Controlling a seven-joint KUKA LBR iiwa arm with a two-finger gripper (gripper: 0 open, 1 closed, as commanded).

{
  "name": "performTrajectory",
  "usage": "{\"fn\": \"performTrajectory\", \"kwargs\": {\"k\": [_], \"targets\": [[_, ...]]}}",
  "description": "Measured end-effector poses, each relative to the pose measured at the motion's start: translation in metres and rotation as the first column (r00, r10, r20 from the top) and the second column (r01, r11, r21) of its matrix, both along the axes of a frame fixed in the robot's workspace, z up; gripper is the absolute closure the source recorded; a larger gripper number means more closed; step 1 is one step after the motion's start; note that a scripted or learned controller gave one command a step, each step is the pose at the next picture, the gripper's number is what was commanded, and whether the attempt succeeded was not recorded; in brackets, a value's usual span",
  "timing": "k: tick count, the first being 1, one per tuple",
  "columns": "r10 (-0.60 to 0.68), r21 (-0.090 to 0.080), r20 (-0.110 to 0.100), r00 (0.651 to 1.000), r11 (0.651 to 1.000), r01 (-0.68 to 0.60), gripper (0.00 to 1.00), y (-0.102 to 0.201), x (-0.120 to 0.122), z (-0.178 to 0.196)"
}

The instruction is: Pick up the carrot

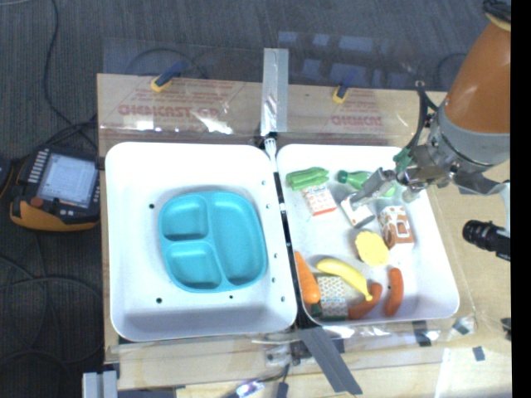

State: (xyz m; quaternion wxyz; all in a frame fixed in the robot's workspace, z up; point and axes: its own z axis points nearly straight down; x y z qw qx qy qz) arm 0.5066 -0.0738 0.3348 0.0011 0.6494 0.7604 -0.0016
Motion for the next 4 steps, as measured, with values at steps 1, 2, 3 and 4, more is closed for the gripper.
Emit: {"fn": "performTrajectory", "kwargs": {"k": [1,2,3,4], "targets": [[0.308,0.003,-0.001,0.951,0.951,-0.308,0.00,0.001,-0.023,-0.080],[0.698,0.001,0.000,0.716,0.716,-0.698,0.00,-0.022,0.038,-0.079],[0.845,-0.001,0.000,0.535,0.535,-0.845,0.00,-0.085,0.082,0.038],[0.973,0.001,0.001,0.232,0.232,-0.973,0.00,-0.056,0.045,0.003]]}}
